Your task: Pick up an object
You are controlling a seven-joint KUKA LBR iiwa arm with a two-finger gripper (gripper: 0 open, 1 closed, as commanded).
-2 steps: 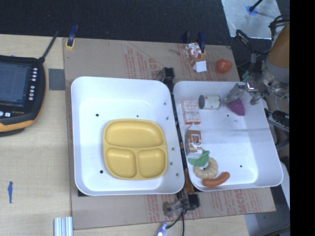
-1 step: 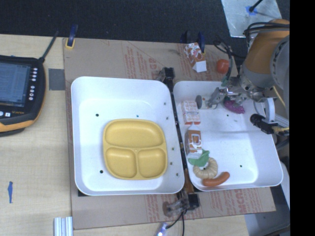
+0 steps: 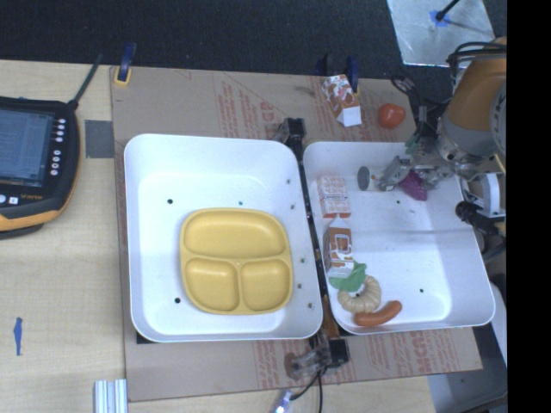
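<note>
- Two shallow white bins sit side by side on a cardboard sheet.
- The left bin point(image 3: 151, 231) holds a yellow divided tray point(image 3: 235, 260).
- The right bin point(image 3: 448, 265) holds snack packets point(image 3: 336, 222) along its 9 o'clock wall; a doughnut point(image 3: 360, 292) and a sausage point(image 3: 377, 315) lie at 7 o'clock.
- The gripper point(image 3: 405, 172) is at the right bin's 1 o'clock, just beside a purple object point(image 3: 417, 185).
- Past that bin's 12 o'clock rim lie a small carton point(image 3: 342, 98) and a red ball point(image 3: 392, 114).
- A handheld control pad point(image 3: 30, 162) lies at the view's 9 o'clock.
</note>
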